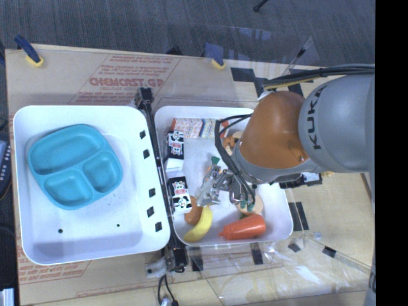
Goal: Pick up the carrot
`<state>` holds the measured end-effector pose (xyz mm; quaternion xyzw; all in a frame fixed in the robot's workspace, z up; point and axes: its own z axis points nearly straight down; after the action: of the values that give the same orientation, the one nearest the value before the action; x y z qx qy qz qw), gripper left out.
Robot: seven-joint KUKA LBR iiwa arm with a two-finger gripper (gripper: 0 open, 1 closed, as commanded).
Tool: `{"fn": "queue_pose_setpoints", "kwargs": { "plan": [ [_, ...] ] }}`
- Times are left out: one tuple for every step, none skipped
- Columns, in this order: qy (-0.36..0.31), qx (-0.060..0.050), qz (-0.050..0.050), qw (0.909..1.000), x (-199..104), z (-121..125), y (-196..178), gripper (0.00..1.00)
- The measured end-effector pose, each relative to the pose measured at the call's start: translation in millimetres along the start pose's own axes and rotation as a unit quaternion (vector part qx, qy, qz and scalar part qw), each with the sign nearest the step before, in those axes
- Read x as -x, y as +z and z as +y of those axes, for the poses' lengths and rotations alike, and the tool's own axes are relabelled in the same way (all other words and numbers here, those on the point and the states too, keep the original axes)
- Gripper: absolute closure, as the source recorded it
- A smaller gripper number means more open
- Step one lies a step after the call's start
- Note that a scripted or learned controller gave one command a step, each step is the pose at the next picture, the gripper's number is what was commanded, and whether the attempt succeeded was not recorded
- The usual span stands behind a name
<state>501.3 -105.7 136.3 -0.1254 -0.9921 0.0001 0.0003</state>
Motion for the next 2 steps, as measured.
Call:
{"fn": "queue_pose_setpoints", "kwargs": {
  "plan": [
    [-0.209,-0.001,-0.002,0.9780,16.2,-44.6,-20.8,1.00],
    [-0.336,-0.003,-0.004,0.9418,-15.7,-3.6,41.2,1.00]
  ]
}}
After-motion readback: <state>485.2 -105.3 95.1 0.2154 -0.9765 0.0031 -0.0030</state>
